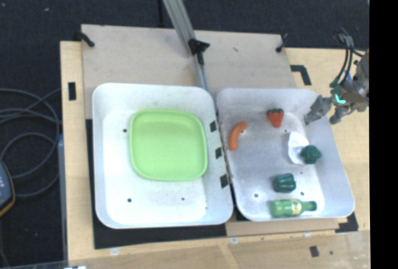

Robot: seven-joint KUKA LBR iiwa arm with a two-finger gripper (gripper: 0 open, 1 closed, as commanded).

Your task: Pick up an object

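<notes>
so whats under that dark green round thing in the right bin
The dark green round thing sits on a white crumpled piece, which rests on the right bin floor. Whatever part of the white piece lies beneath it is covered.

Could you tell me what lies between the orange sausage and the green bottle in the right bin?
In the camera view, the stretch from the orange sausage to the green bottle is mostly bare bin floor; the green pepper sits close beside that line, just above the bottle.

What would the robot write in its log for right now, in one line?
gripper: open, nothing held | position: right bin's top right edge | nearest: white cloth | left bin: green plate
</notes>
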